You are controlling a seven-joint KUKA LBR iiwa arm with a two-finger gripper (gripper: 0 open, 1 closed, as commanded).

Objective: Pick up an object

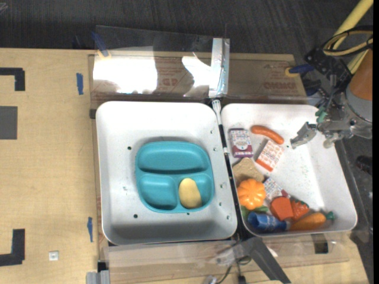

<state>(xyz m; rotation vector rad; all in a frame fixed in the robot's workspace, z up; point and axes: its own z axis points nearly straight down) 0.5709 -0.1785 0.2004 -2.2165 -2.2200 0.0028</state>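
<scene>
Gripper: we see the gripper (312,134) over the right bin (308,161), near its far right side, with nothing between its fingers; we cannot tell how wide they stand.
Objects: we find the toys heaped at the right bin's left and near side, all to the gripper's left and nearer us; closest is a hot dog (267,134), apart from it.
Others: a pumpkin (251,193), red-and-white box (270,156) and carrot (308,220).
Left bin: we note a teal tray (173,174) holding a potato (189,192).
</scene>
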